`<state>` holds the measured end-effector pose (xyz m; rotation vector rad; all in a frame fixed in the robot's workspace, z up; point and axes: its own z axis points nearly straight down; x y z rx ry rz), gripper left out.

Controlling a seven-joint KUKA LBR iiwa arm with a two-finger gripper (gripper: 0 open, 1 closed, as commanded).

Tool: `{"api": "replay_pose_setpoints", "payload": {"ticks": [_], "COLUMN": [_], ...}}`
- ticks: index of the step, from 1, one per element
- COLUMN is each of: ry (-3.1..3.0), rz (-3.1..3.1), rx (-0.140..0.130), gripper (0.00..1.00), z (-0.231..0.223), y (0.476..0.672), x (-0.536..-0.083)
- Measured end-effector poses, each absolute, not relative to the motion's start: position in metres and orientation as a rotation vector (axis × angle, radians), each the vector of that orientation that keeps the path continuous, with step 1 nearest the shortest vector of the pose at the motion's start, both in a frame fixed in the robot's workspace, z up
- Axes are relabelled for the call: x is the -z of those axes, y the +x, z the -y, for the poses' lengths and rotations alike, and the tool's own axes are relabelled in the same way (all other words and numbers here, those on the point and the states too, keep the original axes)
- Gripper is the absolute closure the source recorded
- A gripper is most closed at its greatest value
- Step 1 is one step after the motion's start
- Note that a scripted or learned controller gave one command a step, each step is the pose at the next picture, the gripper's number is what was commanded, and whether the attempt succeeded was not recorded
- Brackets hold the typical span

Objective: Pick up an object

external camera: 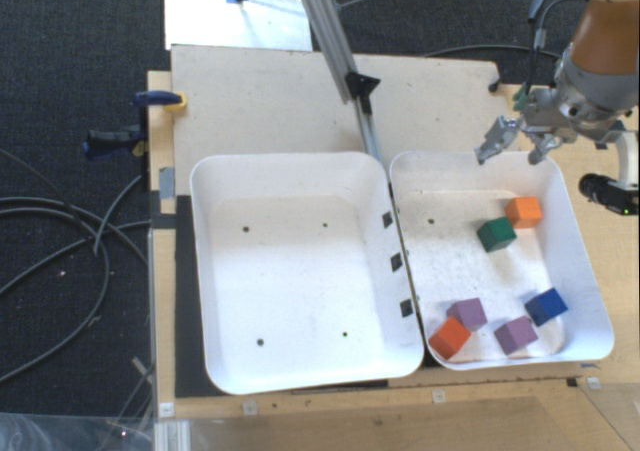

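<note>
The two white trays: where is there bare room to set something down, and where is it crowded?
The left bin has a bare floor wall to wall. In the right bin, the strip along the divider is free. Its far right holds the orange cube and green cube; four blocks crowd the near edge, from the red-orange cube to the blue cube.

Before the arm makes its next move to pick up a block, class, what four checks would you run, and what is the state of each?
1. Gripper open with nothing between its fingers: ok.
2. Blocks present in the right bin: ok, six lie there.
3. Orange block free of neighbours: not ok, the green block sits against it.
4. Gripper above a block: not ok, it hangs over the bin's far rim.
</note>
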<state>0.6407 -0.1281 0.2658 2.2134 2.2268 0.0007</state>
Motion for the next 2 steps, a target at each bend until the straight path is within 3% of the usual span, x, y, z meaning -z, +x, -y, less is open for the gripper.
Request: {"api": "replay_pose_setpoints", "payload": {"ticks": [1, 2], "ry": [2.227, 2.213], "rz": [-2.223, -2.222], "rx": [0.007, -0.005], "gripper": [0.0, 1.0], "z": [0.184, 0.182], "y": [0.598, 0.602], "x": [-0.125, -0.141]}}
